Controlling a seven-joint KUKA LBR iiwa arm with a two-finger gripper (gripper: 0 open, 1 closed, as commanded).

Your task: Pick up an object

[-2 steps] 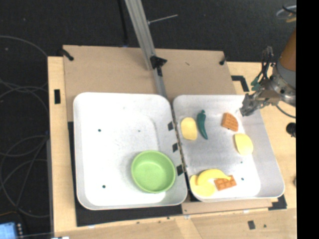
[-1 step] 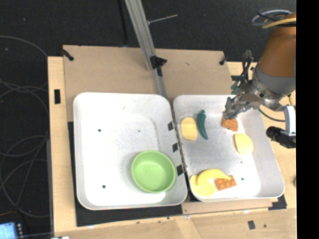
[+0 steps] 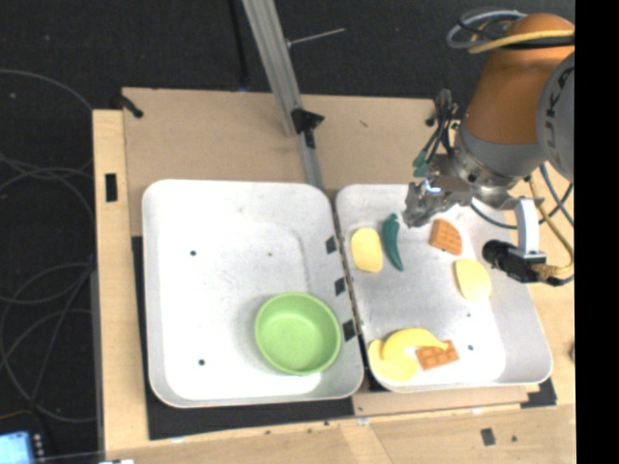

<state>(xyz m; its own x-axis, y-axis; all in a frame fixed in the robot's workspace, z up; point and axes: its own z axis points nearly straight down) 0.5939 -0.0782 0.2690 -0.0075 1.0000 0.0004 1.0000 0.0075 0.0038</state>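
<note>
Camera view, claw (image 3: 418, 211) state unclear, above right bin (image 3: 503, 361), nr small orange waffle-textured piece (image 3: 445, 236).

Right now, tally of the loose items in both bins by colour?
Yellow: 3, one left, one right, one front
Orange: 2, one upper, one lower
Green: 2, bowl, teal piece
Total: 7
</note>
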